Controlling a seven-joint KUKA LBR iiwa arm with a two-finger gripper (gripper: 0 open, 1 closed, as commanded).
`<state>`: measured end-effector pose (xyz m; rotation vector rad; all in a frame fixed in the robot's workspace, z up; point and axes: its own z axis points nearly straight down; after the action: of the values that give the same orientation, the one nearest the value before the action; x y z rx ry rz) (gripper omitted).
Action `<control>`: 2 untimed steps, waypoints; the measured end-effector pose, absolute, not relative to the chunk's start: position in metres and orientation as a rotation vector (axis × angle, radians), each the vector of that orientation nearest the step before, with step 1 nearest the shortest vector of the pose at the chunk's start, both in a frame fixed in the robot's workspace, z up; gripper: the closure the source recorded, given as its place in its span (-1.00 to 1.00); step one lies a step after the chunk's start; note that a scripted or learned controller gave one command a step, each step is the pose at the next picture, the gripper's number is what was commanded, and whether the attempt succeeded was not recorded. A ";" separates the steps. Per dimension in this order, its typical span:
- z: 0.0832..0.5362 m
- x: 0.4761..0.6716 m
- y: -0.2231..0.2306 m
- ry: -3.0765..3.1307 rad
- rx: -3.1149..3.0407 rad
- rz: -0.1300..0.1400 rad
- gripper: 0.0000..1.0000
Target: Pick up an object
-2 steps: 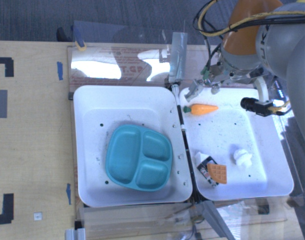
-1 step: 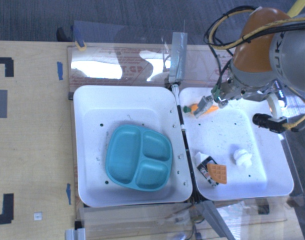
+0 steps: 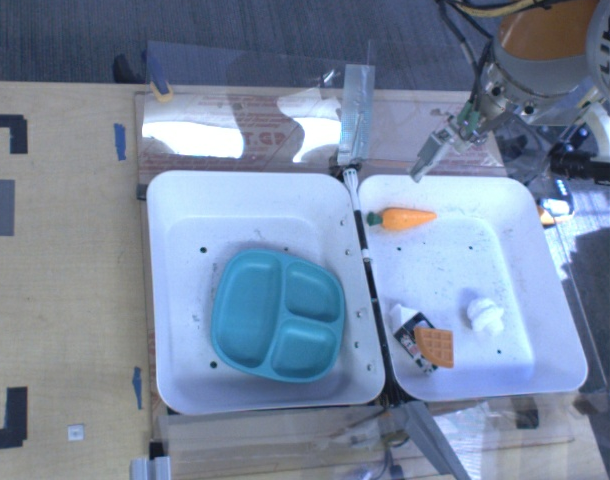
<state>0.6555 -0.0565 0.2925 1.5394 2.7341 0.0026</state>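
Wooden bench (image 3: pixel 65 298), pale, marked with black angular shapes along the left edge and short blue tape strips. Bearing two shallow white bins side by side, touching along the middle: left bin (image 3: pixel 175 218), right bin (image 3: pixel 515 218). Behind both bins, a clear glossy sheet (image 3: pixel 235 128) lying on the bench, catching bright glare.

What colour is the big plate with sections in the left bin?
Teal blue, seen in the camera view: the divided plastic plate.
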 end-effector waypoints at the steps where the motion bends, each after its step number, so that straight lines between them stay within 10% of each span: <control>1: 0.352 0.660 -0.052 2.707 1.589 0.001 -1.00; 2: 0.237 0.645 -0.047 2.948 1.110 -0.003 -1.00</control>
<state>0.6448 -0.0469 0.2375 1.1099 2.9480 -0.0027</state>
